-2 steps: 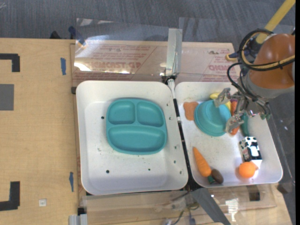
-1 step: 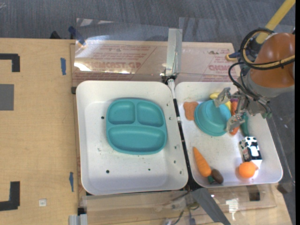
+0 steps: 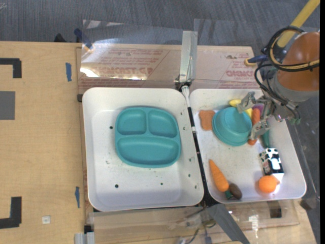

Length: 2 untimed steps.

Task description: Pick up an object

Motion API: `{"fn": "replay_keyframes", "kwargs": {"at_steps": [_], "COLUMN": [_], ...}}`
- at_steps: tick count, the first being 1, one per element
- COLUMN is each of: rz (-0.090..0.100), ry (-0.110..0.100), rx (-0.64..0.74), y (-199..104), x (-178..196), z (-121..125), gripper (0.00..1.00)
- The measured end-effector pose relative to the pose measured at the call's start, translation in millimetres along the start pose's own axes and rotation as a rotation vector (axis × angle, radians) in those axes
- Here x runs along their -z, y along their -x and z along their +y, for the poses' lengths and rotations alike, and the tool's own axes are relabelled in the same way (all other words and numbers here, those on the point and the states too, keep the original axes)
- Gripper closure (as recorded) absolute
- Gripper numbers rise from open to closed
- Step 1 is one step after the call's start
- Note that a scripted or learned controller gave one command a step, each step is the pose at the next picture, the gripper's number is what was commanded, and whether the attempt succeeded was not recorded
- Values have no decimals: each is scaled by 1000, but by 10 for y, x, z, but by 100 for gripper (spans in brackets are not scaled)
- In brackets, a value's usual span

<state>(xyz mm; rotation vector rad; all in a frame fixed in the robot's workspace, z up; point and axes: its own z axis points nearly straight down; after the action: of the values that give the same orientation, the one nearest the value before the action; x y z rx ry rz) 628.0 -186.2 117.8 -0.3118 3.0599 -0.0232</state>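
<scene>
Two white bins sit side by side on the desk (image 3: 40, 136). The left bin (image 3: 96, 187) carries a teal divided plate (image 3: 148, 136), lying flat near its middle. The right bin (image 3: 294, 182) carries the loose things. A teal bowl (image 3: 231, 126) sits toward its far side, with a small orange block (image 3: 206, 119) just beside it on the left. A yellow piece (image 3: 234, 103) peeks out past the bowl's far rim, mostly hidden. In the near half lie a carrot (image 3: 219, 175) with a dark stub at its lower end, a black and white toy (image 3: 272, 160) that is too small to identify, and an orange ball (image 3: 267, 184) just below it.

The arm (image 3: 297, 60) comes in from the right, its upper part cut off by the frame edge. The jaws (image 3: 258, 117) hang at the right rim of the bowl, their metal fingers (image 3: 247, 102) spread a little apart, one at the bowl's far edge and one at its near right edge. Red, purple and green bits crowd behind them, partly covered and hard to tell apart. Nothing can be seen clamped between the fingers, though whether they touch the bowl's rim is unclear.
</scene>
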Motion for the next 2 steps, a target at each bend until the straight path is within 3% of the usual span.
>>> {"fn": "replay_keyframes", "kwargs": {"at_steps": [2], "rz": [-3], "ry": [-1], "rx": [-168], "y": [-225], "x": [-2], "z": [-282], "gripper": [0]}}
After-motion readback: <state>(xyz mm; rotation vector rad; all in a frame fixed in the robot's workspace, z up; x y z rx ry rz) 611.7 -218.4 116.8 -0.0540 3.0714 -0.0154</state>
